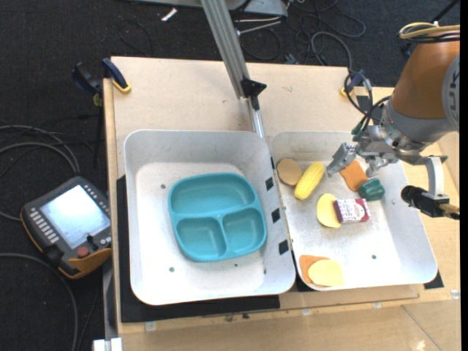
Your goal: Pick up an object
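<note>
Teal divided tray in white bin; yellow corn, orange block, green piece.

Tray in left bin

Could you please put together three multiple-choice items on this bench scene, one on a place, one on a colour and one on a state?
1. Where does the divided tray lie?
A. In the left bin
B. In the right bin
C. On the bare bench

2. What colour is the divided tray?
A. Red
B. Teal
C. Black

3. How does the hand stand to the right bin?
A. Parked over the left bin
B. Off the bench altogether
C. Over the right bin, close by the orange piece

Answers:
1 A: the tray sits flat in the left bin.
2 B: its three compartments are all blue-green.
3 C: the hand is above the bin's far part, with the corn cob to its left.
</note>
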Tool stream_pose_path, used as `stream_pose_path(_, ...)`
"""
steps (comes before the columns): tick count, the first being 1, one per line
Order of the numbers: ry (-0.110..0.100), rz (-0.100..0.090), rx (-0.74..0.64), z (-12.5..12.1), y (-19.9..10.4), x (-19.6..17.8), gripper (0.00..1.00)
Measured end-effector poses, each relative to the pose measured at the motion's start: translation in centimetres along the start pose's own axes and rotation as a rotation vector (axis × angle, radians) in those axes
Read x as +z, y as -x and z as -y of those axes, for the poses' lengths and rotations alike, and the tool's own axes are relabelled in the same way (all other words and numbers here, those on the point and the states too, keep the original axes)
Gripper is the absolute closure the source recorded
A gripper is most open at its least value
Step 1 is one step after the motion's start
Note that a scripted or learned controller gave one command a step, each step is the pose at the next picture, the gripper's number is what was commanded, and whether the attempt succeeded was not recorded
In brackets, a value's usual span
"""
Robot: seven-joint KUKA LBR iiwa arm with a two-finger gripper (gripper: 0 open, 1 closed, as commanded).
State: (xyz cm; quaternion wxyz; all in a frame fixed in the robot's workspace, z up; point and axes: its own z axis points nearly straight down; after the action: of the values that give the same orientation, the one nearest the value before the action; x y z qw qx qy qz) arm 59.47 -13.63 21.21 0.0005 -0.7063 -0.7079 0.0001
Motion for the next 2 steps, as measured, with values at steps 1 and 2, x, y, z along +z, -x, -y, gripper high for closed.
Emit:
stream_pose_path(1,0.000,0.000,0.001,0.0,0.0,0.0,0.00)
stream_pose_path(2,-0.005,0.000,-0.001,-0.5,-0.8,5.0,0.00)
